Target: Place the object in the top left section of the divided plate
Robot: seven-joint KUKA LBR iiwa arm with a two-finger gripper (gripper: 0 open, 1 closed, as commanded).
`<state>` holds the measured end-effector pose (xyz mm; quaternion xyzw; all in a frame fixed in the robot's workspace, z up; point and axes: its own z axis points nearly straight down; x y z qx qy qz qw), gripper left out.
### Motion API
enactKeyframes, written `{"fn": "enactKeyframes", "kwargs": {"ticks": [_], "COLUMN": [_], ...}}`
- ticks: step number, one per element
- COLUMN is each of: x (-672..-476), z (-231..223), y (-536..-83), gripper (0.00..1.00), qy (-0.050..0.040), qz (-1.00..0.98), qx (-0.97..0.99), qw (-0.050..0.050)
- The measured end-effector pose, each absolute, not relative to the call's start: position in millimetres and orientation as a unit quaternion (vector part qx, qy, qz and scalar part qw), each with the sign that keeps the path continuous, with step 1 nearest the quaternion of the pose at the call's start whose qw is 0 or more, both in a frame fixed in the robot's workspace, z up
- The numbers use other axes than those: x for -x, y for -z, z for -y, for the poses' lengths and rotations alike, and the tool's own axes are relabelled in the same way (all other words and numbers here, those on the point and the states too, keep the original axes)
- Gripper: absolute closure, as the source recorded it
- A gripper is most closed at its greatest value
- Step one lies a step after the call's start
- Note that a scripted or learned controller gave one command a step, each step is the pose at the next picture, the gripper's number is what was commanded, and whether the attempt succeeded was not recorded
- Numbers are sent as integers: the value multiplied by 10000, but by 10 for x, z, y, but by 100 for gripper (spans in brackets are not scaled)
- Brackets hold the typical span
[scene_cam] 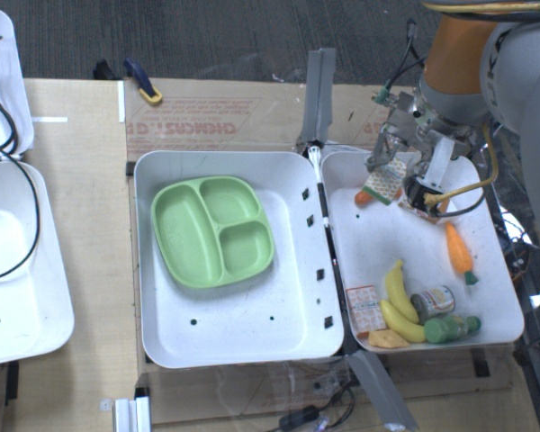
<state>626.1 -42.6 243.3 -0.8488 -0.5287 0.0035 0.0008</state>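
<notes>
The light green divided plastic plate (213,230) lies flat in the left white bin (162,322), toward its upper left, all three sections bare. Over the far corner of the right white bin (508,318) the grey arm with its orange band (472,39) reaches in, and its hand (394,171) is buried in cables and brackets, so I cannot tell how it is set. Just beneath it a small speckled packet with a red-orange end (381,187) sits tilted; whether it is held or merely lying there is hard to make out. Nearer the front lie an orange carrot (459,250), two yellow bananas (398,304), a small tin can (432,301), a green bottle (450,328) and a red-printed card (364,309). A blue-and-yellow clamp (142,81) rests on the wooden tabletop (81,151).
</notes>
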Motion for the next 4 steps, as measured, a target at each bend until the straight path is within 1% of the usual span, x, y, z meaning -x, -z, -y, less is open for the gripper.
{"fn": "enactKeyframes", "kwargs": {"ticks": [1, 2, 3, 4], "x": [-6541, -6386, -6584, -6587], "z": [-233, -910, -1621, -1619], "y": [-2211, -1902, -1557, -1559], "gripper": [100, 100, 100, 0], "qy": [-15, -20, -13, -11], "qz": [6288, 6583, 7548, 7547], "qx": [7775, 7528, 6560, 6561], "qw": [3, 8, 1, 0]}}
